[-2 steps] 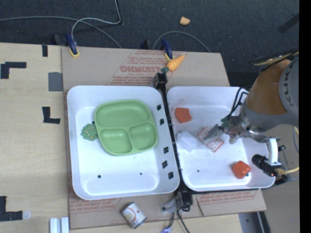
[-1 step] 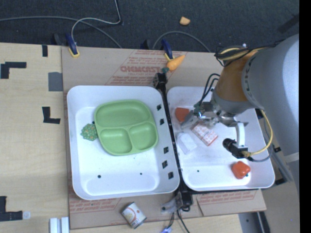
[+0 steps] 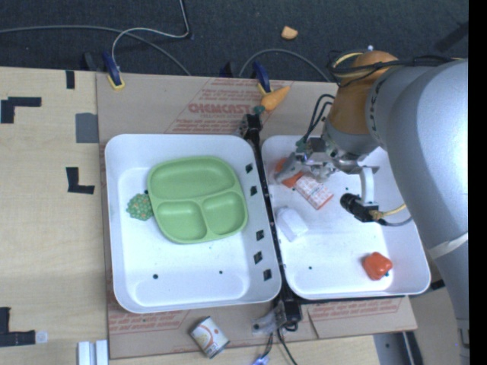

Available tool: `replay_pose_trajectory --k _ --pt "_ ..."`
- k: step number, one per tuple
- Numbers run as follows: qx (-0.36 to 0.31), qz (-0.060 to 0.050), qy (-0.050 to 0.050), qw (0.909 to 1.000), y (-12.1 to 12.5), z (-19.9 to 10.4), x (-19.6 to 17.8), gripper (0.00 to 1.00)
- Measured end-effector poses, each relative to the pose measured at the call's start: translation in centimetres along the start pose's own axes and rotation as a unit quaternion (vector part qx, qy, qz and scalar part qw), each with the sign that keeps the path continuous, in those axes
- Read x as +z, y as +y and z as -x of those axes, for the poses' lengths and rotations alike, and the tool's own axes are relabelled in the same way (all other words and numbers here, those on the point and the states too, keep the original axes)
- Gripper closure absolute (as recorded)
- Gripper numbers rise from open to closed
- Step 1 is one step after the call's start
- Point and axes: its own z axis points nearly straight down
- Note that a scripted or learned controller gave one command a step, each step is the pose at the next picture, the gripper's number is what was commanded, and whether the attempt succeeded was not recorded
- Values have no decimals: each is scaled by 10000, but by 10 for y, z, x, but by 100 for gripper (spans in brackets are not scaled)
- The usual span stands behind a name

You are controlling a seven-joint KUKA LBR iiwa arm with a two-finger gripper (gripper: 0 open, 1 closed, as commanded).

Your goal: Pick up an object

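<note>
Gripper (image 3: pixel 313 163) tip blurred among red-and-white packets (image 3: pixel 313 191)

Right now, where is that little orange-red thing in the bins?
The orange-red object lies in the right bin, in its near right corner, apart from the white lump and the red-and-white packet farther up.

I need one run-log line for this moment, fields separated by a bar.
gripper low in right bin | over orange-white packet | orange object at near right corner | green plate in left bin
</note>
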Motion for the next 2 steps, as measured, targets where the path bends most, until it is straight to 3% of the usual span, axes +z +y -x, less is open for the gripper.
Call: replay_pose_trajectory --k 1,2 --pt "5 -45 11 10000 22 -3 6 0" --pt "1 -51 1 10000 22 -2 -4 100"
